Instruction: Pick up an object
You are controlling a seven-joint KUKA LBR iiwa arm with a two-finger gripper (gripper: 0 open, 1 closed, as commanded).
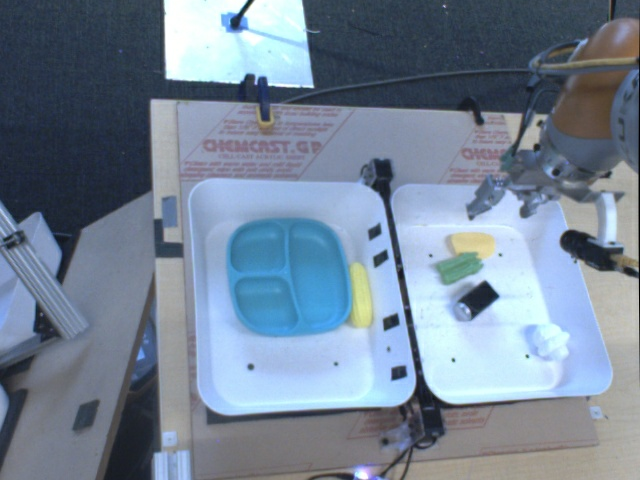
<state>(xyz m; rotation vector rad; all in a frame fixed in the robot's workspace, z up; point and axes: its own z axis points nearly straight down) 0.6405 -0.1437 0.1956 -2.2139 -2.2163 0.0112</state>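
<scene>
A grey robot arm with an orange band reaches over the far edge of the right white bin (590, 368). Its gripper (510, 200) hangs with two fingers spread apart and nothing between them. Just below the fingers lies a yellow wedge-shaped piece (472, 243), touching a green ridged piece (458, 267). Farther below sits a small black cylinder (477, 300), and well apart toward the near corner, a crumpled white lump (547, 342). The yellow wedge looks light, stiff and smooth, probably toy plastic; pinching across its narrow width seems safest. The left bin (230, 388) holds a blue divided tray (283, 276) with a yellow banana-like piece (360, 295) beside it.
</scene>
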